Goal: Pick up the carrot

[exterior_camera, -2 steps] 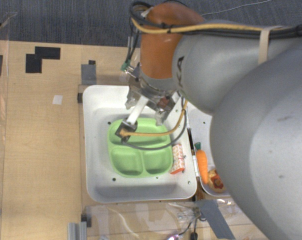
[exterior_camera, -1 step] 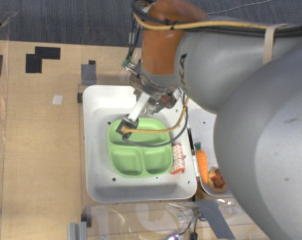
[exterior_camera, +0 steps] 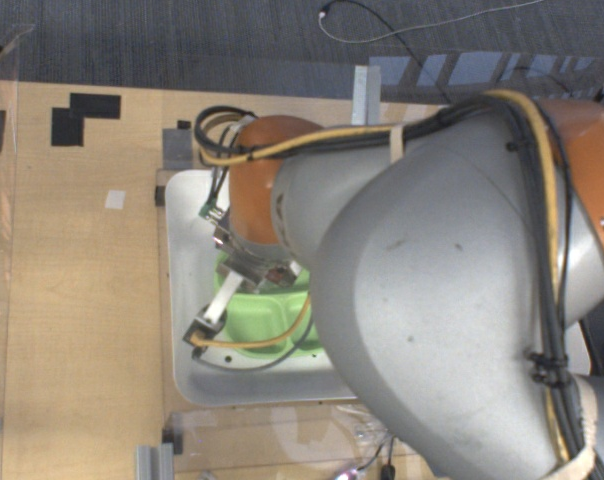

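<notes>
My arm reaches down into the left white bin [exterior_camera: 182,373], and its grey bulk and orange band cover most of that bin. The gripper [exterior_camera: 250,268] hangs low over a light green dish-like object [exterior_camera: 267,320] on the bin floor, just above its left part. The wrist above hides how the jaws stand. The arm hides the right side of the bin floor and whatever lies there.
The wooden bench [exterior_camera: 82,268] stretches left of the bin, with black marks [exterior_camera: 82,118] at its back left. A clear panel [exterior_camera: 2,168] stands along the far left. A thin cable [exterior_camera: 382,23] lies on the dark floor behind the bench.
</notes>
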You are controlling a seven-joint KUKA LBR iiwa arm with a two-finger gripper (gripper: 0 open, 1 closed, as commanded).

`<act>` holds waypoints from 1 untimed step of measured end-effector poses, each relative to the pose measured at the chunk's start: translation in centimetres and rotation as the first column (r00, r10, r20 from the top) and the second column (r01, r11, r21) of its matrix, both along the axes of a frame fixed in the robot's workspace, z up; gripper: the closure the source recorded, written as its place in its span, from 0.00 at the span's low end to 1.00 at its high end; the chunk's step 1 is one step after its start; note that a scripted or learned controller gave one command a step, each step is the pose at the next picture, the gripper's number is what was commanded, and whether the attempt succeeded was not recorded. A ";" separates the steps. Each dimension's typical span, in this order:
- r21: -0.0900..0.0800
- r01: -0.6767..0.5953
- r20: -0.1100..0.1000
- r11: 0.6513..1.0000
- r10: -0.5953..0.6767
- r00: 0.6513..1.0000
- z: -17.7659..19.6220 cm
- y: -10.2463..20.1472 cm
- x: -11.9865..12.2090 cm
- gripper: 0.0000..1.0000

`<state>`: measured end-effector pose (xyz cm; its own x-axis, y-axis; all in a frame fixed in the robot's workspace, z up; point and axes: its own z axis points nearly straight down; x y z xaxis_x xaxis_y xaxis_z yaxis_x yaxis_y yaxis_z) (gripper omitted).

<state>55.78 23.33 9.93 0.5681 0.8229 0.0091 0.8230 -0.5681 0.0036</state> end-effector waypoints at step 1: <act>-0.005 -0.158 -0.004 0.987 0.158 0.987 14.8 -13.3 -0.7 1.00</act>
